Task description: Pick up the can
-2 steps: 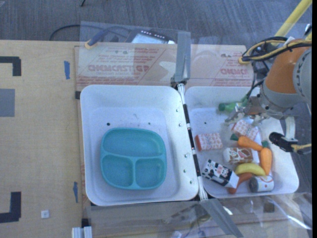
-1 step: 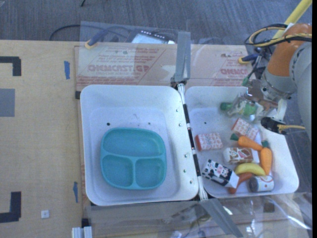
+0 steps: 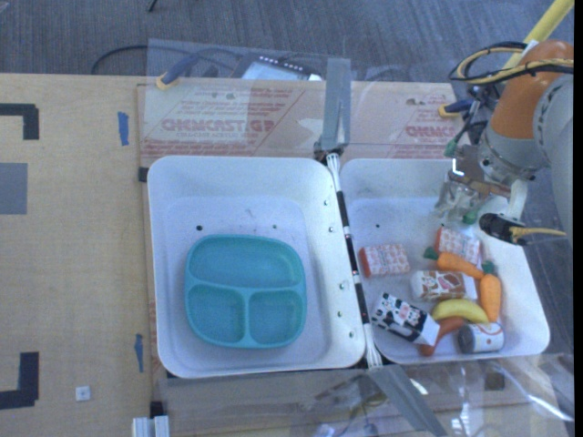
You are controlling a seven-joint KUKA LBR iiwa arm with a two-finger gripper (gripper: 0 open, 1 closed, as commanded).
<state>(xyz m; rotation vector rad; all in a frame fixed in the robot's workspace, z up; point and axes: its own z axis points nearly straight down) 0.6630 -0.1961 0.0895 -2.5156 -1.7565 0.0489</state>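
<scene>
The can lies on its side in the front right corner of the right bin, its grey metal end facing left and a white and red label around it. My gripper hangs over the back right part of that bin, just above a red and white carton. It is open with nothing between its fingers. The can is well in front of the gripper, with carrots and a banana lying between them.
The right bin also holds a red box, a white and red pack, two carrots, a banana and a black and white carton. A teal divided plate sits in the left bin.
</scene>
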